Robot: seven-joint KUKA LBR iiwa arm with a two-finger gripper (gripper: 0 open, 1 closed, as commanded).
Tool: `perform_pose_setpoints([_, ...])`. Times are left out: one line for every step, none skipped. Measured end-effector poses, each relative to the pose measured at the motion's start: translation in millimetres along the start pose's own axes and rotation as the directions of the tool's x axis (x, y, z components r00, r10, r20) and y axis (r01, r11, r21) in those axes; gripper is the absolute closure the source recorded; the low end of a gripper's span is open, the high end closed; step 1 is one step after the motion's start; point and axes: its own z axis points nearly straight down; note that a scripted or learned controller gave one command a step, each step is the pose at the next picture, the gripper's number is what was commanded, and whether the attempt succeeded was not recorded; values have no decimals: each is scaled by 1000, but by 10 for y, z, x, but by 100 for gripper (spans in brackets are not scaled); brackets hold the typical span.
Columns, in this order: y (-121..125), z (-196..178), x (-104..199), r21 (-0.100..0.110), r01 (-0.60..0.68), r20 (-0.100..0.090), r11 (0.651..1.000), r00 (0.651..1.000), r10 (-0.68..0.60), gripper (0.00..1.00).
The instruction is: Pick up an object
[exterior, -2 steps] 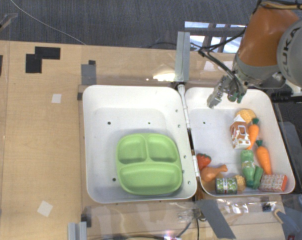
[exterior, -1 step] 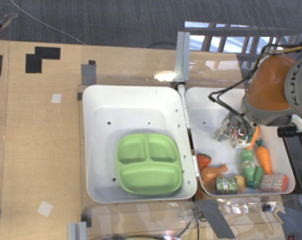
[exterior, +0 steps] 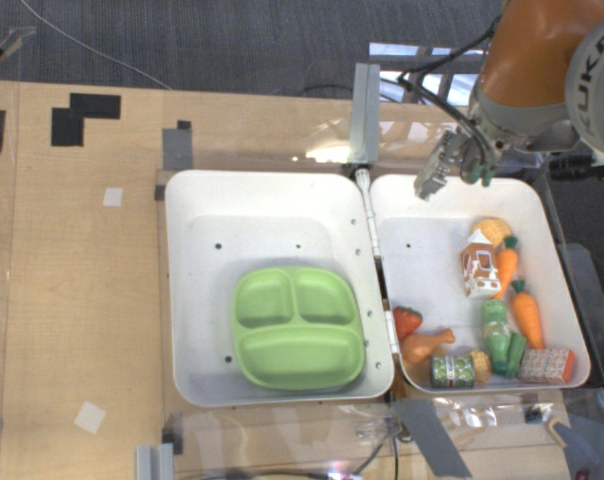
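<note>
Toy food (exterior: 492, 313) crowding right bin (exterior: 422, 243), green tray (exterior: 298, 326) left bin (exterior: 197, 268)

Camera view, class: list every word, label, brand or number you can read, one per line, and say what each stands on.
"UKA", the cut-off end of a brand name, on the grey robot arm.
Print on the small green-labelled can: too small to read.
Print on the white and orange carton: blurred, unreadable.

Robotics lab, taped bench (exterior: 72, 298), white bins (exterior: 197, 193)
</note>
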Motion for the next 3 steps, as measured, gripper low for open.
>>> perform_pose_setpoints([-385,-651,-58,3,204,-6,979,979,-203,100])
perform_pose_setpoints([-377,-634,-51,3,205,-9,979,979,-205,0])
perform_pose_setpoints([-930,456,425,5,191,-22,982,981,-191,0])
